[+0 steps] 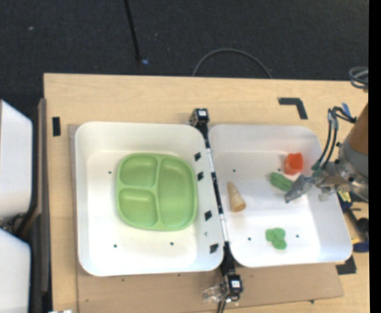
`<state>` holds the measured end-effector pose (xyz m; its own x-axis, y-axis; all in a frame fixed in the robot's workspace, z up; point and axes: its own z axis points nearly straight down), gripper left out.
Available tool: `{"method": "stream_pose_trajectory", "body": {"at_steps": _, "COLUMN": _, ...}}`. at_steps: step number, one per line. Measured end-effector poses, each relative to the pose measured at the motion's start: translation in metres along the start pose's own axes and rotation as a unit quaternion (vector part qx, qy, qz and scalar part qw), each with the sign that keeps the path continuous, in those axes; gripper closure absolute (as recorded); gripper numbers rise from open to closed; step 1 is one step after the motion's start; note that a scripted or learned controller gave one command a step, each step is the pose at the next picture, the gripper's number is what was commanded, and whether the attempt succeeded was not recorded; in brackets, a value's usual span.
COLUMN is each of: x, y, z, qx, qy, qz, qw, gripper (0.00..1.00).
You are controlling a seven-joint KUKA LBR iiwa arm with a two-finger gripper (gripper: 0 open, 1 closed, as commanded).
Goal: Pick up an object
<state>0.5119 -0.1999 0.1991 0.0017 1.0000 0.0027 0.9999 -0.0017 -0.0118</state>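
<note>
Nearest the camera in the right white plastic bin (307, 256) lies a small bright green lumpy piece (276, 238), well apart from everything else. Farther in, I see a tan cone-shaped piece (235, 197) by the divider, a dark green oblong piece (281, 181) and a small orange-red block (294, 163) just beyond it. My claw (299, 189) sits low beside the dark green piece, its tip just right of it; I cannot tell how it is set or whether it pinches anything. I judge the dark green piece the likeliest target. To do this well, I would centre over it, clear of the orange-red block, then descend straight. On the left, 1 green divided plate (156, 191) rests in its bin.
</note>
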Motion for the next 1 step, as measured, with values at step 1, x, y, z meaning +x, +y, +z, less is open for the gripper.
{"method": "stream_pose_trajectory", "body": {"at_steps": 1, "x": 0.0004, "y": 0.0031, "z": -0.0070, "qx": -0.006, "qy": -0.002, "qz": -0.002, "qw": 1.0000, "gripper": 0.00}}
